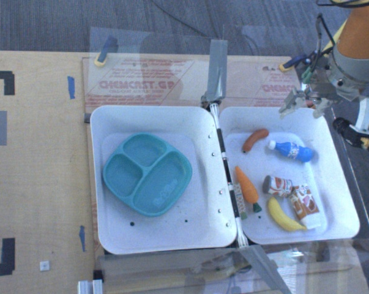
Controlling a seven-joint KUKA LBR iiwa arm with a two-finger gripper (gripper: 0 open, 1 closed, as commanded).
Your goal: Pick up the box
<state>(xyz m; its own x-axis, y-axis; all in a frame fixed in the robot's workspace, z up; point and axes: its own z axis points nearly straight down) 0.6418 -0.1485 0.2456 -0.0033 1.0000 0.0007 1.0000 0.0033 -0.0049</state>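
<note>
Above the right bin's (343, 182) far rim, claw (305, 102) state untellable; lower squarely over the box (305, 202), avoiding the banana (284, 217).

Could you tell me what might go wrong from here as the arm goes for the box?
1. The box lies against the banana and beside the small can, so a descent may nudge or catch those instead.
2. The gripper sits at the right bin's far rim, well away from the box; its path in crosses the blue bottle, which could roll if brushed.
</note>
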